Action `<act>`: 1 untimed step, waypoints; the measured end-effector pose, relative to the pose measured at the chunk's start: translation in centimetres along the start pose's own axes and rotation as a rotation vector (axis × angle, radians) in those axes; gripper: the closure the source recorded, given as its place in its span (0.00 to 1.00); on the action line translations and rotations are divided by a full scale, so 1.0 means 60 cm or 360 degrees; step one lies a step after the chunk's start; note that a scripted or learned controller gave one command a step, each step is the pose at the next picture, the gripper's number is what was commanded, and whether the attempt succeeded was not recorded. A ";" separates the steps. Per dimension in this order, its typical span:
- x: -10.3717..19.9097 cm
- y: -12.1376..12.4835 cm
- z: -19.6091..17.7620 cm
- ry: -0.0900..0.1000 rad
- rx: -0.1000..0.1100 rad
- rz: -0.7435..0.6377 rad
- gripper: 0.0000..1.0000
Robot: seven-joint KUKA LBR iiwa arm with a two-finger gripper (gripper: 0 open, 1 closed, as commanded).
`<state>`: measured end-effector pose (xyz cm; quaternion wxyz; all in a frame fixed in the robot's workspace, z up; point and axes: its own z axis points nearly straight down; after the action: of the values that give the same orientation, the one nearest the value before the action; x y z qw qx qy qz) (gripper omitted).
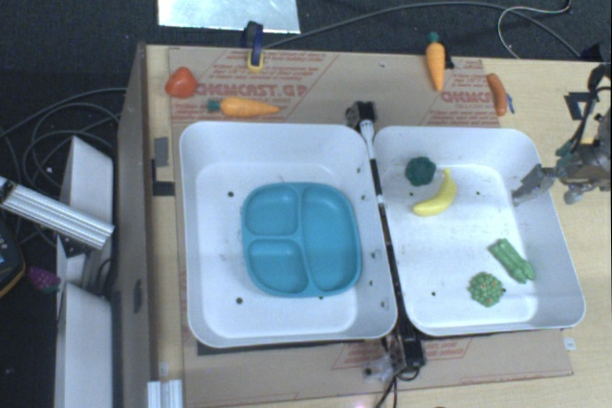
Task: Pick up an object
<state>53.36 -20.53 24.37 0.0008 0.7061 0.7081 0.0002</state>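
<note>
The right bin holds a dark green broccoli piece, with a yellow banana just in front of it. Nearer the bin's front right lie a green ridged vegetable and a light green broccoli head. My gripper hangs over the right bin's right rim, at the view's right edge. Its two fingers stand apart with nothing between them. It is well to the right of the banana and above the ridged vegetable.
The left bin holds a blue divided plate. On the cardboard behind the bins lie a red tomato, a carrot, a second carrot and an orange piece. A clamp sits at the back edge.
</note>
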 end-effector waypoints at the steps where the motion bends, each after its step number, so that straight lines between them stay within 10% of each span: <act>1: 0.095 0.088 0.111 0.0003 0.0002 -0.0002 0.00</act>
<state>58.65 -14.83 17.73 -0.0001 0.7056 0.7086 0.0005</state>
